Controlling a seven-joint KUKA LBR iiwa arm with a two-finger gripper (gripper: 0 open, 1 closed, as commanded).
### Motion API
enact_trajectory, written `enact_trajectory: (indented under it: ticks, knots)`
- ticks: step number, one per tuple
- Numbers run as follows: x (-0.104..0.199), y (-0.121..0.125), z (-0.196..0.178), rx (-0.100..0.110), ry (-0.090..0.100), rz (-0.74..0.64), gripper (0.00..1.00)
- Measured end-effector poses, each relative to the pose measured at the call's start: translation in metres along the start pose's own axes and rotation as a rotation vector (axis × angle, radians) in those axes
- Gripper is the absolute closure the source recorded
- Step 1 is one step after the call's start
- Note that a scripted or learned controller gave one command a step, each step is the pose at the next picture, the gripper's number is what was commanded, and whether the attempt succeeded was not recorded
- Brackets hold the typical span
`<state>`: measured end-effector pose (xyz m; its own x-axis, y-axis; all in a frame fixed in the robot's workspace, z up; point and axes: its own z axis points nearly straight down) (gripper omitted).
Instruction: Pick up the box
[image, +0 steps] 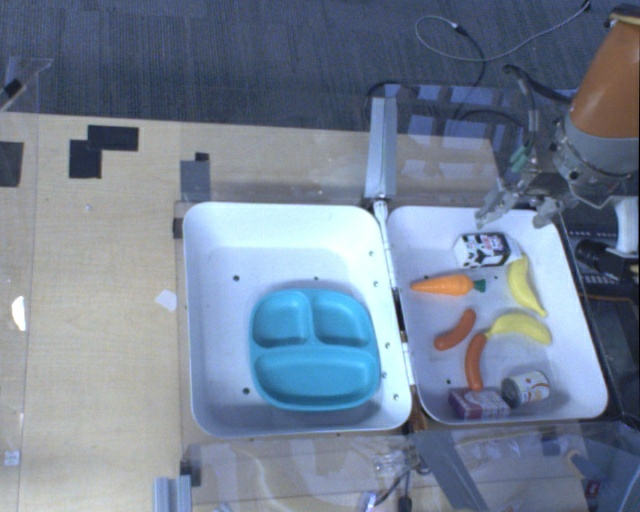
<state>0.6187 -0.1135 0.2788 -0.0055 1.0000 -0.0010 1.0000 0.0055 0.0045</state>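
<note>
Near the front edge of the right bin (590, 400) lie a purple box (478, 403) and a small can (526, 388). Farther in lie two sausages (455, 329), two bananas (520, 327) and a carrot (443, 285). A milk carton (482, 250) sits toward the back edge. Above that edge hangs the gripper (520, 207), fingers spread, holding nothing.

- honestly no text here is readable; way too small and blurry
- the purple box (478, 403) has a pale label, unreadable
- same deal with the can (526, 388) and the black-and-white carton (482, 250)
</note>
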Motion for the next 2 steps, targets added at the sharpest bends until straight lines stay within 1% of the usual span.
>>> enact_trajectory:
  ticks: [1,2]
  knots:
    - [0.024,-0.008,0.141,0.001,0.001,-0.173,0.0]
    - [-0.01,0.005,0.19,-0.006,-0.001,-0.174,0.0]
